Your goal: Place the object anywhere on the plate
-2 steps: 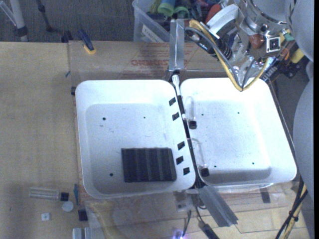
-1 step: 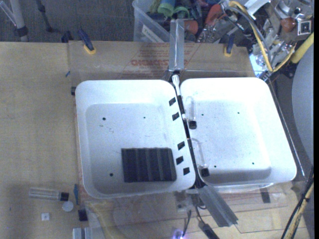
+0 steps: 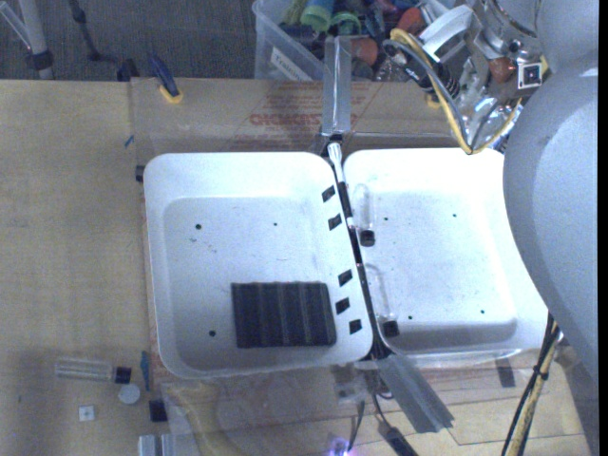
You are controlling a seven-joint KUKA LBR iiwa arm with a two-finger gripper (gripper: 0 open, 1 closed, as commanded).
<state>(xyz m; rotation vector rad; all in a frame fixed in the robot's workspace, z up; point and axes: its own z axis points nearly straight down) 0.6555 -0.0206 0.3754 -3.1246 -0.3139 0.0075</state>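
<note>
Progress on the task looked slight at this moment, as far as the camera view could show. Two white bins sat side by side on the bench: the left bin (image 3: 166,255) held a dark ribbed rectangular piece (image 3: 283,313) lying flat near its front edge, and the right bin (image 3: 494,255) showed bare floor. Whether that dark piece was the plate or the object to be moved could not be told from the view; no second item lay close to it. The gripper (image 3: 484,126) hung at the upper right, beyond the back rim of the right bin, well apart from the dark piece, with yellow cable (image 3: 427,65) looping beside it. Its state could not be made out among the wrist hardware, and nothing could be seen held there. A clear tub of coloured toys (image 3: 361,8) stood behind the bins. Judging from this, the placing was yet to be done.
</note>
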